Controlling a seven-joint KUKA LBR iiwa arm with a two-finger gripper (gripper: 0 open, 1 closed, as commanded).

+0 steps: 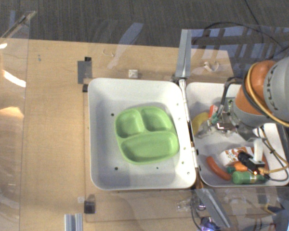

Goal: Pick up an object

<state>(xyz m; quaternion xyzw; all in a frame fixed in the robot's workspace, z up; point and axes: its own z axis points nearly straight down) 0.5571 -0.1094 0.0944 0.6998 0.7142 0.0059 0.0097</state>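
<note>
Candidate objects sit in the right bin (202,174). A yellow item (199,121) lies against the bin's left wall, at about 9 o'clock from the gripper. A red-orange sausage-shaped piece (217,168) lies along the near wall at about 6 o'clock from the gripper, tilted. Just beside it, toward 3 o'clock, a green bottle-like item (243,178) lies flat, with a small orange piece (239,167) touching its upper side. A white printed packet (234,155) rests just above these.

Gripper (217,123) is low inside the right bin, near the yellow item; cannot tell whether it is released or clenched, and nothing can be made out in its grasp. A small red-and-green bit (212,110) shows at its 11 o'clock, too small to identify.

Arm (272,90) enters from 3 o'clock, orange band above the wrist, cables trailing over the bin.

Left bin (101,129) holds a green three-compartment tray (147,134), lying flat near centre. The two bins are touching along a shared edge.
</note>
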